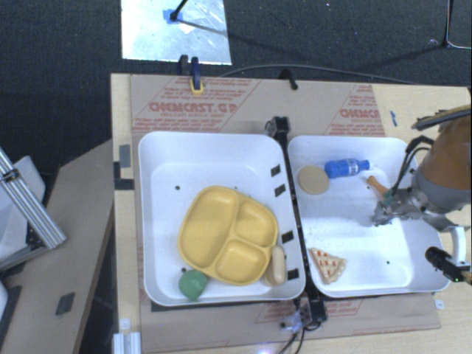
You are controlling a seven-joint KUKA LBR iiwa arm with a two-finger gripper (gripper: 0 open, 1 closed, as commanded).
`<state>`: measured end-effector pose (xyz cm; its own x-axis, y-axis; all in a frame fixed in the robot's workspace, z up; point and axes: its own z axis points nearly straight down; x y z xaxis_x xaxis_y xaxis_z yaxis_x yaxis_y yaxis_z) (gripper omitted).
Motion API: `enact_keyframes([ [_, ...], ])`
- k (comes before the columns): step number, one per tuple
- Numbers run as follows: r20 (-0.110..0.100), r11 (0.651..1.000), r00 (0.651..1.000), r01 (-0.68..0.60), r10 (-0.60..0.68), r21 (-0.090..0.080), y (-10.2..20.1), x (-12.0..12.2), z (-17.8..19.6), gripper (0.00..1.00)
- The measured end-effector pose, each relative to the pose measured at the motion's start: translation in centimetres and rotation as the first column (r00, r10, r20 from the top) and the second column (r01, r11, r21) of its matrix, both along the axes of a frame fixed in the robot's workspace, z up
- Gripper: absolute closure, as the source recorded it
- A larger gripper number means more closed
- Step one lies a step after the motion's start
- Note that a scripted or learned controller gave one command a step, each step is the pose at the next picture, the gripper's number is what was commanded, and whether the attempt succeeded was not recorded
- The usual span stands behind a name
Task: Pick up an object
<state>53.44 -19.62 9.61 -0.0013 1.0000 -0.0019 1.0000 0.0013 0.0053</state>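
Note:
My gripper (383, 217) is low over the right side of the right bin (361, 282), reaching in from the right edge. Just above it lies a small orange piece (376, 185). A blue bottle (346, 168) lies on its side near the bin's far wall, with a round tan disc (313, 180) to its left. A pizza-like wedge (327, 264) rests near the front of the same bin, left of and below the gripper. Nothing shows in the gripper's grasp.
The left bin (158, 198) holds a yellow divided tray (228, 234), a green ball (193, 284) at its front corner and a beige oblong piece (276, 265) against the bin's right wall. A black divider (291, 205) runs between the bins.

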Motion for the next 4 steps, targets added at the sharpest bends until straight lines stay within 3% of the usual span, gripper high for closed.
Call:
enact_keyframes([
  [2,0.0,1.0,1.0,-0.003,0.003,0.0,0.2,1.0,8.8,1.0],
  [3,-0.001,1.0,1.0,-0.004,0.004,0.0,0.2,1.1,10.7,1.0],
  [4,-0.002,1.0,1.0,-0.009,0.009,0.003,5.6,2.8,12.1,1.0],
])
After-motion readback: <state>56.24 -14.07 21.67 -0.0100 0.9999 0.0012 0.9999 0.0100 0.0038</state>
